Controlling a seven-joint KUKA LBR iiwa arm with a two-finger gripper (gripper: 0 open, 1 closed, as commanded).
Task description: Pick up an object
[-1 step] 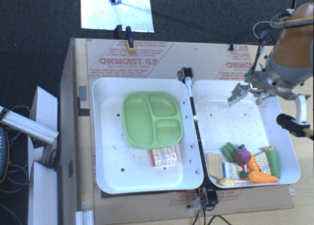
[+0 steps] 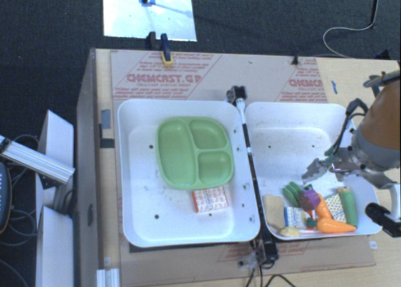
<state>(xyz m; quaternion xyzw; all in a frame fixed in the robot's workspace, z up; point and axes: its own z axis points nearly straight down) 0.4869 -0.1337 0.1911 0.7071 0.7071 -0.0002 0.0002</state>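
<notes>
So gripper [image 2: 319,168] hovers in the right bin [image 2: 294,123], finger state unclear. Toy clutter [image 2: 316,207] sits packed at its 5 o'clock. Left bin [image 2: 135,154] holds green tray [image 2: 194,152], carton [image 2: 210,199] at its 6.

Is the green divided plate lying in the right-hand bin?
No, the green plate lies in the left bin, beside an orange-and-white packet.
</notes>
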